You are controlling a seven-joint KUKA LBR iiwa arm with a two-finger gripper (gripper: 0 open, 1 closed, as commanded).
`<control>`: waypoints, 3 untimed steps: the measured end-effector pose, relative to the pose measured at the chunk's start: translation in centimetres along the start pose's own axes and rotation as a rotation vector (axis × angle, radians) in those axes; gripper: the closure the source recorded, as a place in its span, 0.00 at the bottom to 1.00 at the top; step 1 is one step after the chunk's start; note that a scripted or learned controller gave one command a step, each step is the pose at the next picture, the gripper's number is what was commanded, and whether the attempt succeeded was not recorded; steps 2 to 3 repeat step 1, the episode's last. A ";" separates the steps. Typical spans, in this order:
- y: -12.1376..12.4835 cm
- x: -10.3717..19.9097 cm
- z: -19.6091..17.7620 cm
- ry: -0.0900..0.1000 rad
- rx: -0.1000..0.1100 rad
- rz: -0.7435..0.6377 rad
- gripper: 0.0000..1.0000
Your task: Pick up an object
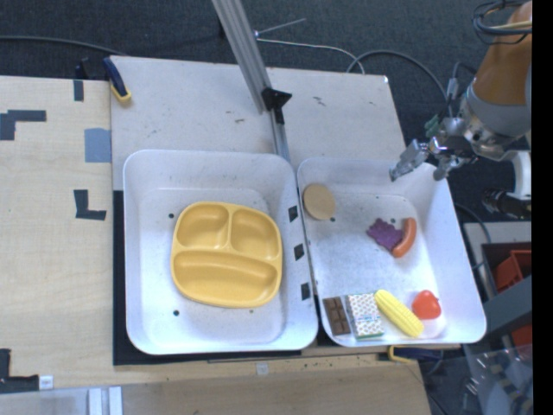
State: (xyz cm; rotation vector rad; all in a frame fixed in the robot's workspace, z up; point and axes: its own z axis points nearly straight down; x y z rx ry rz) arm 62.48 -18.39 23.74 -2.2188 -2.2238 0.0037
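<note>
My gripper [421, 168] hovers over the far right corner of the right bin [449, 232], open, with nothing between its fingers. Lying in that bin are a round tan disc [319, 201] at the far left and a purple piece [381, 231] touching an orange-red slice [405, 236] in the middle. Along the near edge lie a brown chocolate bar [337, 316], a pale patterned packet [366, 315], a yellow corn cob [397, 313] and a red tomato-like piece [426, 304]. The purple piece is the closest to the gripper, lower and to the left.
A yellow divided plate [227, 253] lies in the left bin [138, 232]. A slanted metal rail [246, 46] runs down to the gap between the bins. Cables trail over the dark floor behind the bench. A blue-and-yellow tool [117, 80] lies far left.
</note>
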 end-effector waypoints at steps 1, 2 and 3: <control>-10.4 6.3 9.7 0.007 0.014 0.001 0.00; -10.4 6.3 9.7 0.007 0.014 0.001 0.00; -10.4 6.3 9.7 0.007 0.014 0.001 0.00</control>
